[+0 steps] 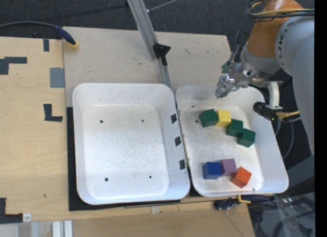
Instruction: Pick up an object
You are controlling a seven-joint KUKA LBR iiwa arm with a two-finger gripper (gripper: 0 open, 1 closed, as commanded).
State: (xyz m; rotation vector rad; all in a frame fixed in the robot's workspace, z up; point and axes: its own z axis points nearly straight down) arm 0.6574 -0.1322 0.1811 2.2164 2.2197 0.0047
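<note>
Camera view: gripper, finger gap perhaps narrow, I cannot tell; yellow cube looks light, rigid, best pinched across flat sides

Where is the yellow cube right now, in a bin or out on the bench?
In a bin. The yellow cube lies on the right bin floor, touching a green cube.

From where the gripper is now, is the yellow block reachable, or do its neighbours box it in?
Probably yes. The gripper hovers just behind the yellow block, with nothing above the block. But green blocks touch two of its sides, so finger room looks tight.
</note>
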